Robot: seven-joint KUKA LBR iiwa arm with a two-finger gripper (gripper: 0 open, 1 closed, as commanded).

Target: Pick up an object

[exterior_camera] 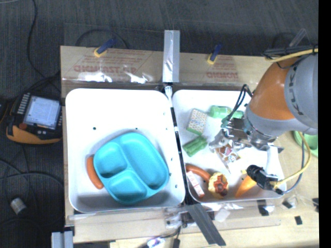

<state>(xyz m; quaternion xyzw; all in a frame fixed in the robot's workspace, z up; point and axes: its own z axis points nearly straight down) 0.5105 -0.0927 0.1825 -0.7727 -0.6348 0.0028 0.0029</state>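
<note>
My gripper [228,140] reaches down into the middle of the right bin [178,138], under the arm's orange band. Directly below it lies a crinkled red-and-white wrapper [230,153]; whether the gripper touches it I cannot make out. To its left are a green cylinder [195,145] and a speckled beige block [196,121]. A light green piece [219,111] sits behind it. Along the bin's front lie an orange sausage [198,171], a red-and-white packet [195,184], a round brownish fruit [217,184] and an orange carrot-like piece [245,185].
The left bin [77,138] holds a blue divided plate [132,166] with an orange sausage [92,172] against its left side. A metal bar [171,56] stands behind the wall between the bins. Cables and a black connector [258,173] hang at the right bin's front right.
</note>
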